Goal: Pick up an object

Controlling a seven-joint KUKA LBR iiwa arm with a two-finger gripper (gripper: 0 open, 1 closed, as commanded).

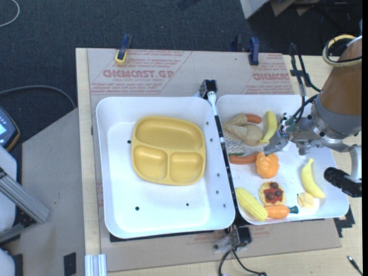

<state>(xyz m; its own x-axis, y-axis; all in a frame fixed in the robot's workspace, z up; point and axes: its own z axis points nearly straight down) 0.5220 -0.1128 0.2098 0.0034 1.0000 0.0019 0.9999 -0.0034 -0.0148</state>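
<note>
Lighting was bright and even from overhead. The white bins [115, 154] looked slightly overexposed; shadows were soft and short. Focus was mildly soft throughout; the upper-left floor [57, 16] stayed dim.

You are working in a robotics lab: two white bins [115, 171] sit clamped to a paper-covered bench [172, 68], cables [34, 91] trail over dark carpet [86, 10] at left, and aluminium framing [23, 197] stands near left.
</note>
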